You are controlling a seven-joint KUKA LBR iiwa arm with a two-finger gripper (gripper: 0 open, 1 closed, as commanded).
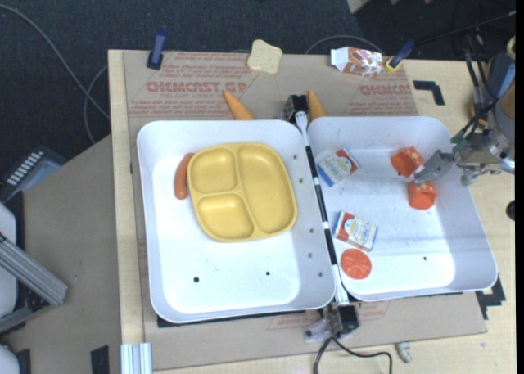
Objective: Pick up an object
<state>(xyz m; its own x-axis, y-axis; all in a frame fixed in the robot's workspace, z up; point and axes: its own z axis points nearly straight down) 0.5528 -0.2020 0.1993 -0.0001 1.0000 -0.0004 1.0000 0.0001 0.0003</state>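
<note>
In the camera view, two white bins sat side by side on the table [123, 200]. The left bin [237, 290] held a yellow divided plate [241, 191] in its far half, with a red-orange sausage [181, 177] lying just beside the plate's left edge, close to the bin's left wall. The near half of that bin was open white floor.

The right bin [458, 258] carried the loose pieces. A blue-and-white carton [336, 166] lay near its far-left corner, just beside the seam between the bins. A red-and-white carton [356, 230] lay nearer, also on the left side, and a flat red disc [356, 264] sat just near of it, close to the bin's near rim. Two orange-red pieces lay toward the right: one block [406, 160] farther away, one small cup-like piece [422, 196] nearer. The near-right part of this bin was bare.

The end effector [432, 169] reached in over the right rim, its grey tip between the two orange pieces and just beside both. Whether it was clamped on anything, or how it was set, I cannot tell from this angle.

Beyond the bins, on the far table strip, lay a slice of bread [264, 56], two orange carrots [238, 106], a small carton [357, 60] and a blue clip [155, 47].
</note>
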